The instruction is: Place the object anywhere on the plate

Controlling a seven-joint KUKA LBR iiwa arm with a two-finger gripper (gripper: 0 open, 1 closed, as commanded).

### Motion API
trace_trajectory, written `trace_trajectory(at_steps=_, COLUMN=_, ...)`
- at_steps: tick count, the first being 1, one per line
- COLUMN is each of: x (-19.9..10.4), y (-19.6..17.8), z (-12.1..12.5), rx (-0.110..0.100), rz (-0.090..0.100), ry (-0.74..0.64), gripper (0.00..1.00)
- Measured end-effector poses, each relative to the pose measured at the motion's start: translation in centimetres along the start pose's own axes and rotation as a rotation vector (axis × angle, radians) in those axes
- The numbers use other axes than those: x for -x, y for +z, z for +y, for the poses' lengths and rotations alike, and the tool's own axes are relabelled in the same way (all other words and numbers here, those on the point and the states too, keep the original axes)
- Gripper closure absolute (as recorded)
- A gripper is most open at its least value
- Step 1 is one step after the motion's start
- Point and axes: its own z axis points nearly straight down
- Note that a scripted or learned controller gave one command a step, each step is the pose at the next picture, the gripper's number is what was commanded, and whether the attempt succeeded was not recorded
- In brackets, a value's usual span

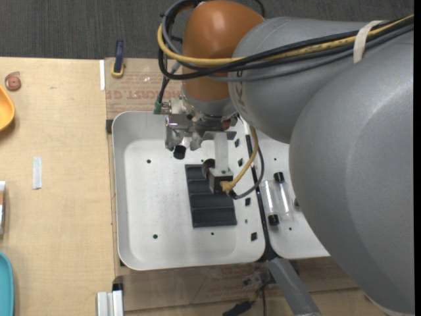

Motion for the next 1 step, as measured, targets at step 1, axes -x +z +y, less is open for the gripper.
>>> trace_trajectory(at_steps=1, x=-2.0, y=6.61, z=4.18, rx=0.0, rz=0.001, ry=-0.24, gripper=1.0)
